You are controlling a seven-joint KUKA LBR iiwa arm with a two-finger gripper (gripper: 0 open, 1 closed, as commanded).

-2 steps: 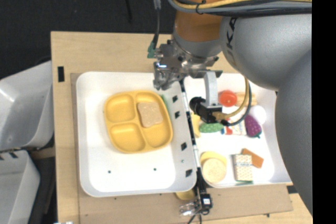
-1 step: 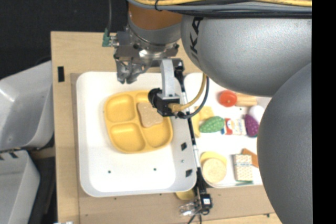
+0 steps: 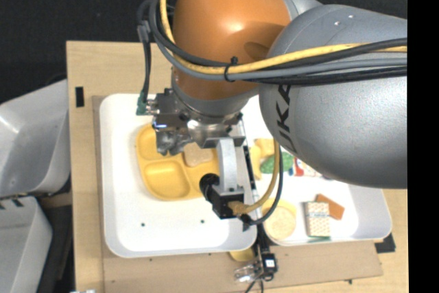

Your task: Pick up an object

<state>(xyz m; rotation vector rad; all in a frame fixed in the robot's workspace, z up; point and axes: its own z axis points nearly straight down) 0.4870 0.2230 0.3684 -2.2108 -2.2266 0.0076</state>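
Your arm [image 3: 329, 99] takes up most of the view, its grey link sweeping in from 3 o'clock and its orange dome sitting at 12 o'clock above the bins. Beneath it the pale wooden desk [image 3: 86, 65] carries the left bin [image 3: 123, 216] and the right bin [image 3: 367, 219] side by side. Your hand [image 3: 191, 142] hangs near the centre, over the 3 o'clock side of the left bin; you cannot tell whether it is released or clenched, because the wrist hides it, and nothing can be seen grasped in it. Directly under the hand, toward 8 o'clock from it, lies a yellow divided dish [image 3: 161, 178] on the left bin's floor. A small tan piece [image 3: 199, 157] shows at the dish's 3 o'clock edge, just below the hand. In the right bin you have a pale round disc [image 3: 281, 221] at its 7 o'clock corner, a small patterned box [image 3: 317, 219] just beside the disc at 3 o'clock, a green object [image 3: 269, 163] at the bin's 10 o'clock side, and an orange piece [image 3: 331, 206] touching the box at 1 o'clock.
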